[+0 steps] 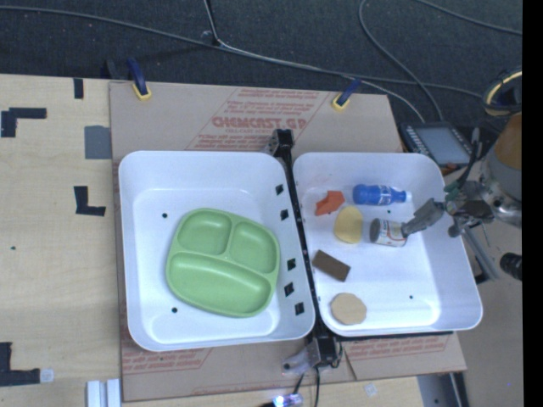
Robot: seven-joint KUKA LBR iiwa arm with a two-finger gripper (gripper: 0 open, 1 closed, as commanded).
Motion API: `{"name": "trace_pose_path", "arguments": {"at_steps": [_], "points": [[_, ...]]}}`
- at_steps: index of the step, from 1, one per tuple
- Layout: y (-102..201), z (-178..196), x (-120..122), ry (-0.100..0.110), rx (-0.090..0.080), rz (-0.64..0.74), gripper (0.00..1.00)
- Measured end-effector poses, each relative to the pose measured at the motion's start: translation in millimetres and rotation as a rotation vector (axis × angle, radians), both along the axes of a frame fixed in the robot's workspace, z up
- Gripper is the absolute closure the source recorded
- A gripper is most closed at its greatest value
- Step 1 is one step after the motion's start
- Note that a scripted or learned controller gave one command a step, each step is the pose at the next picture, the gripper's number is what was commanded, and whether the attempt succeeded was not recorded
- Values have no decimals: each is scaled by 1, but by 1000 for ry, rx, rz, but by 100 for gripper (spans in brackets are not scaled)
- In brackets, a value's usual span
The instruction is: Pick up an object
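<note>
Right bin (441,308), contents: blue bottle (379,195) at upper centre; orange piece (329,202) to its left; yellow lump (348,225) below these; small clear container (389,232) just right of the lump; brown block (331,265) lower left; tan disc (348,309) near the bottom wall.

Gripper (422,219): at the bin's right side, tip close beside the clear container. You cannot tell how the jaws stand.

Handling: likely the approach stage. Centre your descent over one item; the container and lump sit almost touching, so a skewed close may nudge both.

Room: the bin's lower right floor lies open. Left bin (136,227) carries a green tray (224,262).
</note>
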State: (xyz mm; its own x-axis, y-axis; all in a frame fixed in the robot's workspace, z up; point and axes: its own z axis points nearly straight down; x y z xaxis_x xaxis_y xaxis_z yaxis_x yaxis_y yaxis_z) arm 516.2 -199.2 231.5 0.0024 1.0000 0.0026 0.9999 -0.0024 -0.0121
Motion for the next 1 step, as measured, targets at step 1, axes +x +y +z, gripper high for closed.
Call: {"name": "trace_pose_path", "arguments": {"at_steps": [1], "points": [[0, 6, 3, -11, -3, 3, 0]]}}
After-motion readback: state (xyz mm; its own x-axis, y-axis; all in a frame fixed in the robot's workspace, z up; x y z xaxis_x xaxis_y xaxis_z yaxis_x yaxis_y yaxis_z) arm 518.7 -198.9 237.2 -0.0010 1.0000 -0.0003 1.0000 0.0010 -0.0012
